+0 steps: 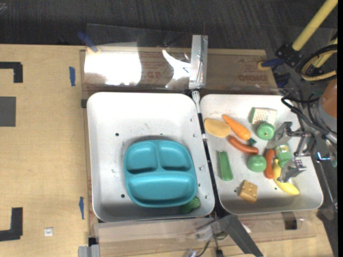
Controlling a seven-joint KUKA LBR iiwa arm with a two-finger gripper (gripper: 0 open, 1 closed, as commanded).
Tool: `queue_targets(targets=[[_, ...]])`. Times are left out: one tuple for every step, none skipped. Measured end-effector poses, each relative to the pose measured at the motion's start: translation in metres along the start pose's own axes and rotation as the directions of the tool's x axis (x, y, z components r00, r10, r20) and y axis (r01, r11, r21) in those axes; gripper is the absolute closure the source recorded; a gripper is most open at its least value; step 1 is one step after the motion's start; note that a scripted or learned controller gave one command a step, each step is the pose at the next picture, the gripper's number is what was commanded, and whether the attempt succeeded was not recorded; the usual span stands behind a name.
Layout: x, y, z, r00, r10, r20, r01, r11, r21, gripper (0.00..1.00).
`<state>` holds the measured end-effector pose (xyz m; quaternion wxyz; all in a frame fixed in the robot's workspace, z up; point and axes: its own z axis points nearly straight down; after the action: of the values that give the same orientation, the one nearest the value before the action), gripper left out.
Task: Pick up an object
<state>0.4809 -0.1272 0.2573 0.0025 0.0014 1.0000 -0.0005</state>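
Bottom of the frame, the left bin holds a teal divided tray. In the right bin, a cheese-like cube and a green pepper lie nearest. The gripper sits low over the toy pile near a yellow banana at right; can't tell if it's spread or pinching anything. Farther up: a carrot and a green apple.

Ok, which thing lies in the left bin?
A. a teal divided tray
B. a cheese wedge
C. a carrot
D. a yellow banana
A: the teal divided tray lies in the left bin, while the toy foods are in the right bin.
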Motion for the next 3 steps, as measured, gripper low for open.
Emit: queue_targets(targets=[[-0.032,-0.005,0.167,0.998,0.063,0.012,-0.063,0.998,0.003,0.0],[-0.06,0.012,0.168,0.996,0.089,0.011,-0.089,0.996,0.001,0.0],[-0.114,0.028,0.168,0.951,0.31,0.009,-0.31,0.951,-0.002,0.0]])
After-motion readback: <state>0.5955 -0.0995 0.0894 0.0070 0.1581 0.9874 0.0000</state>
